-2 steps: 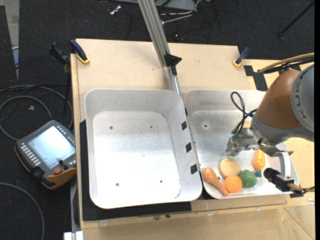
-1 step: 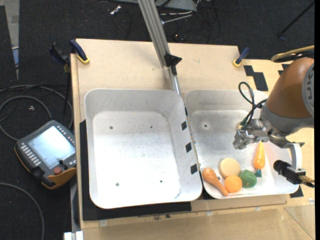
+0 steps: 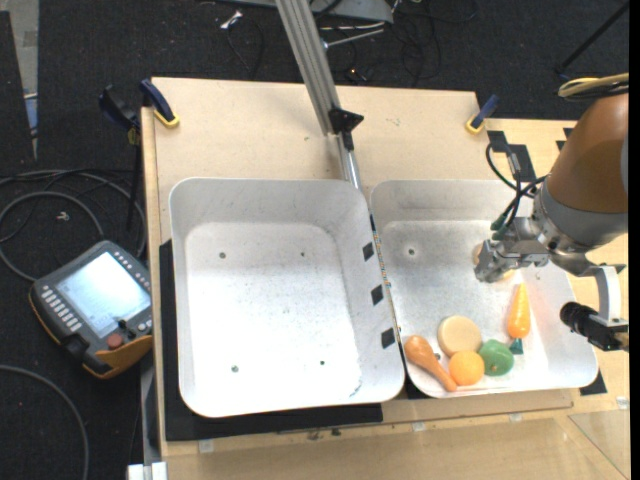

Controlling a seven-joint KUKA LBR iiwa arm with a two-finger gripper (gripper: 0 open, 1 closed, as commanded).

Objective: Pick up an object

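My tool point(image 3: 492, 261) hangs low over the right bin point(image 3: 430, 208), near its right side, and I cannot tell how it is set or whether anything sits in it. Just below it lies a carrot point(image 3: 518, 311), and further toward the bin's near edge cluster a pale disc point(image 3: 459, 333), an orange point(image 3: 466, 368), a green piece point(image 3: 496, 358) and a longer orange piece point(image 3: 428, 361). I judge this the approach step: next I would need to line up over one item, the carrot being closest, and descend onto it.

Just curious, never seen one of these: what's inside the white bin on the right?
The right bin holds toy food near its front edge: an orange carrot, a tan disc, an orange ball, a green piece and an orange-tan piece. The gripper covers part of the floor.
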